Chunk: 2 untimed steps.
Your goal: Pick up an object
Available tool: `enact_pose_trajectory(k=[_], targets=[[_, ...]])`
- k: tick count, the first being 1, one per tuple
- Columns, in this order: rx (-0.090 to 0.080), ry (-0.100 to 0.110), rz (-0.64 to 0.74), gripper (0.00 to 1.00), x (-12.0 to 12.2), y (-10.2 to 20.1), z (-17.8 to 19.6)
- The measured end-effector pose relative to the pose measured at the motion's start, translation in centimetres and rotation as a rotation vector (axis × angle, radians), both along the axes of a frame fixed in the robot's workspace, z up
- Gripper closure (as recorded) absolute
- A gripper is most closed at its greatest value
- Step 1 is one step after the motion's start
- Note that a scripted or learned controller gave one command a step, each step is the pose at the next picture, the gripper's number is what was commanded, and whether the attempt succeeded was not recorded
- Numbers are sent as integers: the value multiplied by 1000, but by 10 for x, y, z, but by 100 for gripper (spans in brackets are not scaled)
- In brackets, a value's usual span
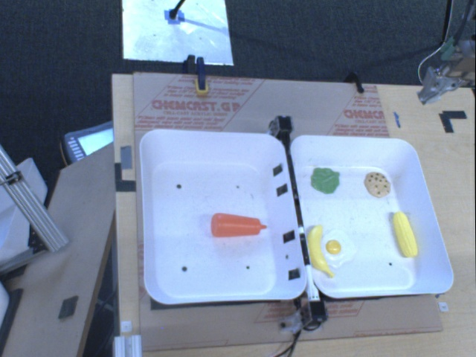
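I see my gripper (440, 88) parked beyond the right white bin (428, 199), its grasp state impossible to tell, so next I must descend over the orange plastic carrot (236, 225).

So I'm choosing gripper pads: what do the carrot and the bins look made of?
The carrot looks like moulded plastic toy food: uniform orange, smooth, faint sheen; it could also be rubber. The left bin and right bin look like thin, glossy white plastic, with rounded corners and soft reflections along their walls.
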<state>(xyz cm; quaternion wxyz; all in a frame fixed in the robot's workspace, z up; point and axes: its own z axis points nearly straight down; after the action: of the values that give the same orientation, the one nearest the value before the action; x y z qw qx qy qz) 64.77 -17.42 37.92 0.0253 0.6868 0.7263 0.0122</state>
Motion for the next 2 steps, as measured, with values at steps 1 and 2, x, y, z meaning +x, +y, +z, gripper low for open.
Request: enact_pose_trajectory(k=[1, 2], targets=[[22, 52, -45, 100, -71, 78, 8], [18, 46, -49, 100, -68, 73, 19]])
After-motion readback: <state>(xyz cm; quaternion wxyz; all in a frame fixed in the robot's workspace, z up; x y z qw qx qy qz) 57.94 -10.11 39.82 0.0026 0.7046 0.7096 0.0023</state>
